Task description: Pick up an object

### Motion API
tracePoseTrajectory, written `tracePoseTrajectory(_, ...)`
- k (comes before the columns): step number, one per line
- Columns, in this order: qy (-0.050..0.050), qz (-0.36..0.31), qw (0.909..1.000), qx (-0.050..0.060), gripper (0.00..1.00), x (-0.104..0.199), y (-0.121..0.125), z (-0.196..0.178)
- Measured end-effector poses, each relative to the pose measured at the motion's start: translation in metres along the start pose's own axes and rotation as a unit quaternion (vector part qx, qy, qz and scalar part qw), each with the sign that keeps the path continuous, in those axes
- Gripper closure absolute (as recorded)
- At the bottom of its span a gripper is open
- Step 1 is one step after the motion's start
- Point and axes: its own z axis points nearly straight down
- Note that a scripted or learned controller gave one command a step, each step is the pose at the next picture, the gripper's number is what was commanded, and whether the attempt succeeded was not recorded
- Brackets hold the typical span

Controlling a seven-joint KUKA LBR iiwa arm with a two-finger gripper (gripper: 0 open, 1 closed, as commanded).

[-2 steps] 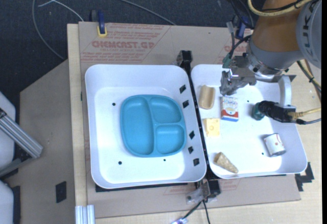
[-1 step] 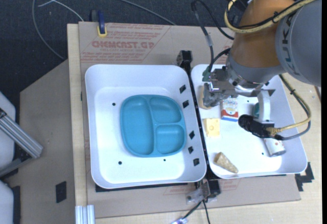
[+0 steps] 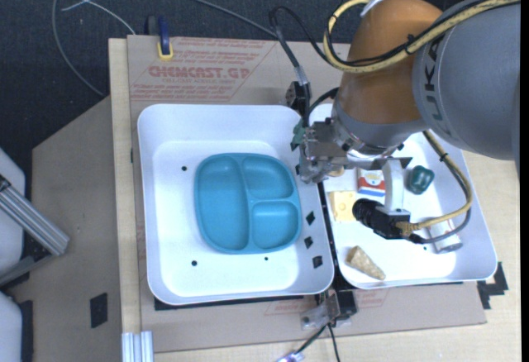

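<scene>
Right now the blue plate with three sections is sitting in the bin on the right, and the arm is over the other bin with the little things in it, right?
Not quite. The blue plate with three sections is sitting in the left bin, not the right one, as the camera view shows. The arm is over the other bin, the right bin, with the little things in it, such as the green object and the tan wedge.

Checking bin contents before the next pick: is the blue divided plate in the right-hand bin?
No, the blue divided plastic plate lies in the left white bin, while the grey arm's gripper is over the right white bin.
</scene>
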Motion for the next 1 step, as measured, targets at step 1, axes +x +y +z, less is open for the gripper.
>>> tracePoseTrajectory(1, -0.001, 0.003, 1.0000, 0.000, 0.00, -0.0039, 0.0008, 0.0002)
